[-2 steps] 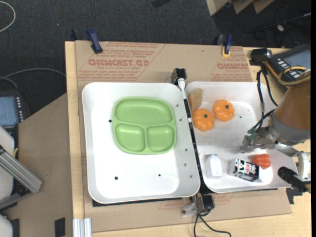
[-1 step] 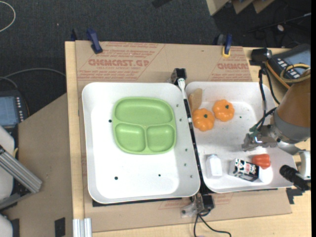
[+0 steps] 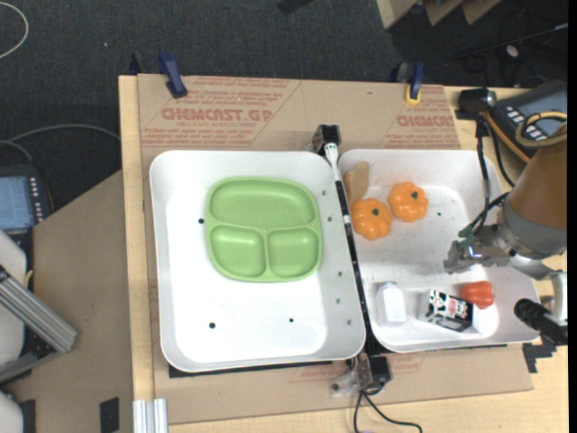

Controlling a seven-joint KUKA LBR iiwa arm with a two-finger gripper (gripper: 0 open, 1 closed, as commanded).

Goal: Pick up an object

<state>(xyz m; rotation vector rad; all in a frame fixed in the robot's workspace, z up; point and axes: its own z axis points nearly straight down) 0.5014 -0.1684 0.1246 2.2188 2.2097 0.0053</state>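
Black-and-white carton [image 3: 449,309] lies just below the pincer [image 3: 460,258].

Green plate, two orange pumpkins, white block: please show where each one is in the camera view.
green plate [image 3: 263,204], camera view, on its large upper compartment
left pumpkin [image 3: 370,218], camera view, on its top
right pumpkin [image 3: 408,201], camera view, on its top
white block [image 3: 391,302], camera view, on its upper face

two orange pumpkins [image 3: 389,210] side by side in right bin [image 3: 424,165]
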